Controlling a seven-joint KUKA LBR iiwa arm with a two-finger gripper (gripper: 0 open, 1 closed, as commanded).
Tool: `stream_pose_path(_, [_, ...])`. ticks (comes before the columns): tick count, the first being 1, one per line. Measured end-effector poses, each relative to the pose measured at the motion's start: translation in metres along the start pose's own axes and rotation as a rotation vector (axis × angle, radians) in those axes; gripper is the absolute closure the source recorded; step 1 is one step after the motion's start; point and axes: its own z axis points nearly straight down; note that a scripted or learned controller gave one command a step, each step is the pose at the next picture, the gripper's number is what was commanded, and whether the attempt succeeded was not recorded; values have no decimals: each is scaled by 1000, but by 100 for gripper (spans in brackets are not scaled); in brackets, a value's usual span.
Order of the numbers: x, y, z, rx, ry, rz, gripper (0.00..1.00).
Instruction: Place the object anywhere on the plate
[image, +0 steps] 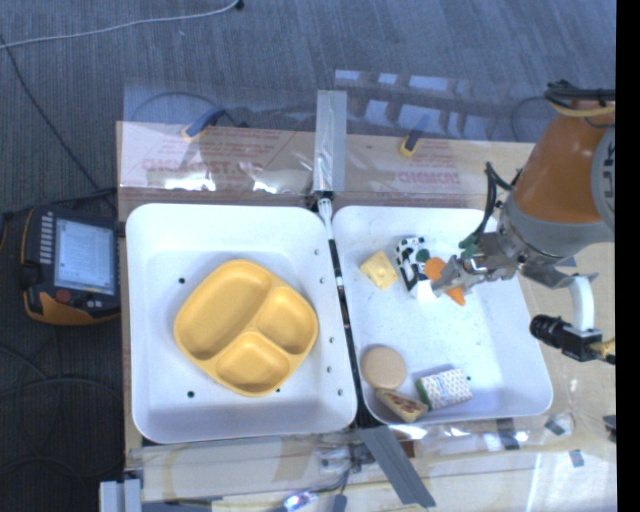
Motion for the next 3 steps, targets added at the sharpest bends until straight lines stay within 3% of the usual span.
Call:
stream_pose_path(1, [-34,57,2,0,-3,-343,100])
stream_pose_path(2, [61,38,41,1,0,-498,100])
stream_pose_path(3, [82,67,45,1,-1,-560,100])
